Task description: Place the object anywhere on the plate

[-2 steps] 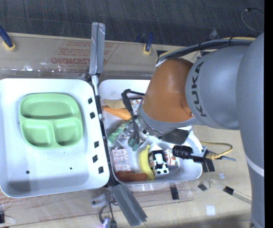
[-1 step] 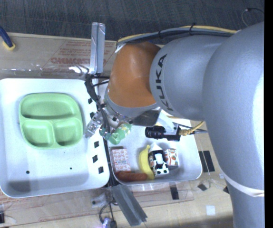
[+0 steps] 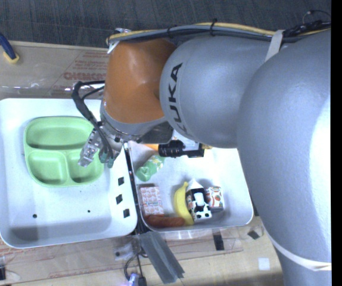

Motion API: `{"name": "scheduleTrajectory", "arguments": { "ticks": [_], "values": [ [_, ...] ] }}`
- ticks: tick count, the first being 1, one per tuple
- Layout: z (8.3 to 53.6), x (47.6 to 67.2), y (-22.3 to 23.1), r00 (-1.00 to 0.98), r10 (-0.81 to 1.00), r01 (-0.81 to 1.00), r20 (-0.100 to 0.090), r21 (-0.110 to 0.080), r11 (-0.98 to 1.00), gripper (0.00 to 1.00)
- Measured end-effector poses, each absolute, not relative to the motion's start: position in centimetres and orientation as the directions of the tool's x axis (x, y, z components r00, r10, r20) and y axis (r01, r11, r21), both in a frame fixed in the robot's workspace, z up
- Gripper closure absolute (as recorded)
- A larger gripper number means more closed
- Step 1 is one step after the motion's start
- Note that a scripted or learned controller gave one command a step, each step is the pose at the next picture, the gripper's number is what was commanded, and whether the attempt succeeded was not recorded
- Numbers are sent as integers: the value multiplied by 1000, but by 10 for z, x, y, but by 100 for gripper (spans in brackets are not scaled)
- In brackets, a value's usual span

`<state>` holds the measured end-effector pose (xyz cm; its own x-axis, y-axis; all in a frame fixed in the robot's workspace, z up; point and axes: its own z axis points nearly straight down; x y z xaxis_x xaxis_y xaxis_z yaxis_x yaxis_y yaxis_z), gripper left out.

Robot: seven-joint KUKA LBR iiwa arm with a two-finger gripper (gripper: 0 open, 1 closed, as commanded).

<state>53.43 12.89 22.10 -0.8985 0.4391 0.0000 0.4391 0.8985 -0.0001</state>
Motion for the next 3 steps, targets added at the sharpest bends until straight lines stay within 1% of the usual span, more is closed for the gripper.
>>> {"name": "scheduleTrajectory", "arguments": {
  "ticks": [1,2,3],
  "values": [
    [230,515,201,-951,309,309,0,0,951,100],
    [230,515,201,-951,309,309,0,0,951,0],
    [239,515,202,-953,303,303,-2,1,953,100]
  ]
}}
